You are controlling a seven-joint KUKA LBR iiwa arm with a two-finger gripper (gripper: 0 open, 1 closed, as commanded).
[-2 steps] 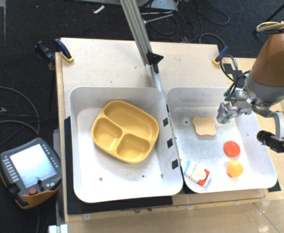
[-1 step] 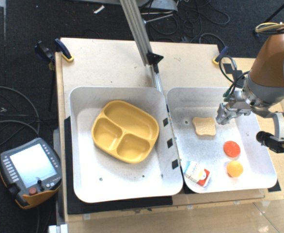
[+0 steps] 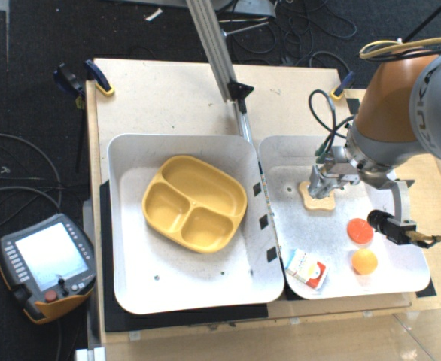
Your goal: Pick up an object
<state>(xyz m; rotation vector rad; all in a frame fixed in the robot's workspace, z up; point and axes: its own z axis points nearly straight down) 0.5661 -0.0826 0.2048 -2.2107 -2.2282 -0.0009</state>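
Bins number two, both shallow, white and round-cornered, side by side on the pale bench (image 3: 168, 89). One handheld control pendant (image 3: 46, 265) with a pale screen lies on the dark floor left of the bench.

Inside the left bin (image 3: 130, 277) sits one yellow plastic tray (image 3: 195, 203), smooth and glossy, split into three compartments, tilted a little against the bin's lines.

Four small things lie in the right bin (image 3: 296, 156). One red-and-white carton (image 3: 308, 268), boxy, lies at the near edge. One flat tan piece (image 3: 317, 200), roughly square like toast, lies near the middle, and the gripper (image 3: 323, 186) is down on it, touching its top; whether the claw is parted or closed on it cannot be told. One red round disc (image 3: 360, 230) lies further right, with one orange ball (image 3: 364, 261) just below it.
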